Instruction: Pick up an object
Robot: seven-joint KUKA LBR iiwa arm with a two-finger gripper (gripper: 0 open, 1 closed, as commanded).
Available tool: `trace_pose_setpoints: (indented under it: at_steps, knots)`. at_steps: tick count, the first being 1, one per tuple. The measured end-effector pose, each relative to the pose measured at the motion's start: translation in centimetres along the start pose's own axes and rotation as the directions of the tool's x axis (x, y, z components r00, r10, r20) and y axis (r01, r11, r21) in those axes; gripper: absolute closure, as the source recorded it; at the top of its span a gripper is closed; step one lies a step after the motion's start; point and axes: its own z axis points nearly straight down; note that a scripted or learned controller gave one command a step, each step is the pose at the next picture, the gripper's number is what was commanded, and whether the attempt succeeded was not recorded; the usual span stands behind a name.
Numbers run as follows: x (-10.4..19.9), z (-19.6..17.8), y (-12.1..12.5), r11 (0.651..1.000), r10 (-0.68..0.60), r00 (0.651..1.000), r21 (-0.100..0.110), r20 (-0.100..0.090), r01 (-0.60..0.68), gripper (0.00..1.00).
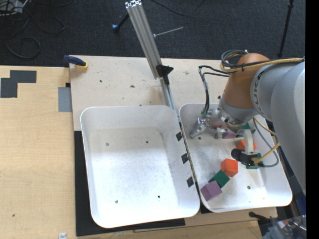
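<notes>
Several small blocks lie in the right bin (271,195): an orange cube (230,167), a green block (220,179) touching it, and a purple cube (210,189) near the front left corner. A small orange piece (246,144) and a pinkish piece (230,134) sit further back, partly hidden by the arm. My gripper (200,129) is low over the bin's back left area, apart from the three front blocks. Nothing is visibly held in it.
The left bin (99,133) lies beside the right one, joined by black clips (184,158) on the shared wall. A slanted aluminium post (149,44) rises behind the bins. Cables (259,156) hang off the wrist over the right bin.
</notes>
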Motion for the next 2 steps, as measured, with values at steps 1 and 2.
trace_pose_setpoints:
  at_steps: [1,2]
  knots:
    - [0.3,-0.8,-0.1,1.0,0.001,1.0,0.005,-0.005,-0.001,1.0]
    - [-0.1,-7.1,-0.2,1.0,0.002,1.0,-0.005,0.0,-0.002,1.0]
